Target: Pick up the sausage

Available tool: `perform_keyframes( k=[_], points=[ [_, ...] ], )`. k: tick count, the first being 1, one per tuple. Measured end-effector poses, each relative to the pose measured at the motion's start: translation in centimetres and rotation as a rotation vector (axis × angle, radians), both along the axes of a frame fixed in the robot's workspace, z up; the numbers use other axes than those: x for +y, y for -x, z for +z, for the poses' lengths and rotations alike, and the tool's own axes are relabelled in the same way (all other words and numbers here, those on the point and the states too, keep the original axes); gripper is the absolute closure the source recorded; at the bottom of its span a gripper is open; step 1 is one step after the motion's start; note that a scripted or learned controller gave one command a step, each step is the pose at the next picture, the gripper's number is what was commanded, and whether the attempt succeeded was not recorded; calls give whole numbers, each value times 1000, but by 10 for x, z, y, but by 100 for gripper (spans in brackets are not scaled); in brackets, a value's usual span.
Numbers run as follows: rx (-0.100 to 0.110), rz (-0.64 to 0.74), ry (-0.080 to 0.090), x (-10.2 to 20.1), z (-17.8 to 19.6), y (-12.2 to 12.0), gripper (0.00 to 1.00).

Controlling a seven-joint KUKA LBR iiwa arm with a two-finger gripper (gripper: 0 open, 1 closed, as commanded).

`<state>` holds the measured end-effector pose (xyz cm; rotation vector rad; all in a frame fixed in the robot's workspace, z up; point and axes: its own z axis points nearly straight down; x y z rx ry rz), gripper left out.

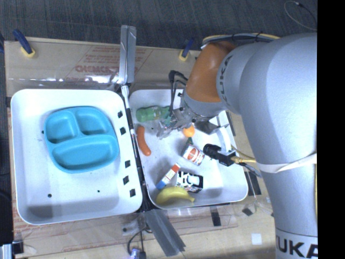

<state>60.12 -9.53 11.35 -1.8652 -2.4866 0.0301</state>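
Note:
The sausage point(143, 141) is a short orange-red link lying along the left wall of the right bin point(237, 190). My gripper point(168, 124) hangs over the upper middle of that bin, just right of the sausage and beside a green bottle point(149, 113). Its tips are close to the bin floor. The sausage lies apart from the gripper, a short way to its left.
The right bin also holds a small orange piece point(188, 131), a red-and-white can point(192, 155), a black-and-white carton point(189, 181), a banana point(172, 196) and a blue-tipped tube point(167, 176). The left bin point(32, 198) carries a blue divided plate point(81, 137). My arm covers the right bin's far right.

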Motion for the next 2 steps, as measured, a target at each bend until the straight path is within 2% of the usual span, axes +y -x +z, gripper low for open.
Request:
perform_keyframes(
  k=[2],
  points=[
    [14, 7, -1, 0, 12, 2, 100]
  ],
)
